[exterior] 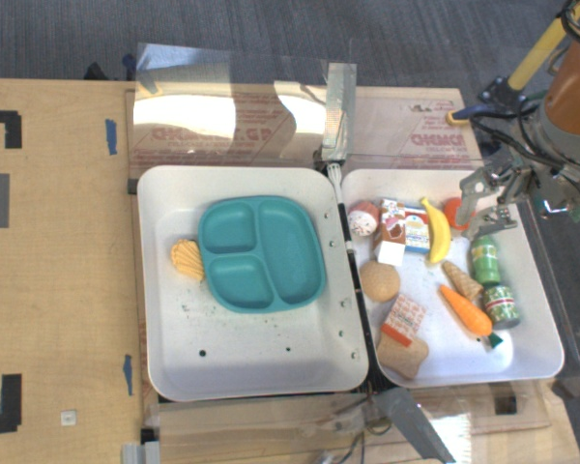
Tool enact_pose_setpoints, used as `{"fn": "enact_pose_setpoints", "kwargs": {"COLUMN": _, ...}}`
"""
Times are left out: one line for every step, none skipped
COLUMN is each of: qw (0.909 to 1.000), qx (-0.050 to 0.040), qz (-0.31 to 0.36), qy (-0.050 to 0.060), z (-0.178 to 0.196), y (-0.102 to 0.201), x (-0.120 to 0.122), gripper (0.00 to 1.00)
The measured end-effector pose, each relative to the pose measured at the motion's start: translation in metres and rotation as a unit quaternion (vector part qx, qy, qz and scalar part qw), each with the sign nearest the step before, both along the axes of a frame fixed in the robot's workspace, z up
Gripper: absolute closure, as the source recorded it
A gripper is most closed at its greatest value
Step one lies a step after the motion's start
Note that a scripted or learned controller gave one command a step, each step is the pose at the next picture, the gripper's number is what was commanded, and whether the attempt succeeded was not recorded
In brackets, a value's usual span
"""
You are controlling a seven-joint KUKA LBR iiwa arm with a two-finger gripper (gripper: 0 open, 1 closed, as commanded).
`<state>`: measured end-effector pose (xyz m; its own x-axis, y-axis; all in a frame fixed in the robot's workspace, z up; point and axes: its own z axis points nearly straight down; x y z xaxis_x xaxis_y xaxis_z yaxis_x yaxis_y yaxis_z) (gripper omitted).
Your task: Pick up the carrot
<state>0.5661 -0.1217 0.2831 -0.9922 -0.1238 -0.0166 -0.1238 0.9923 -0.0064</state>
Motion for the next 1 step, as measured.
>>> {"fn": "enact_pose_setpoints", "kwargs": {"qw": 1.0000, "qx": 0.0019, "qz": 0.002, "qy": 0.005, "z": -0.0051, "y": 0.0031, "x": -0.0009, "gripper": 0.00}}
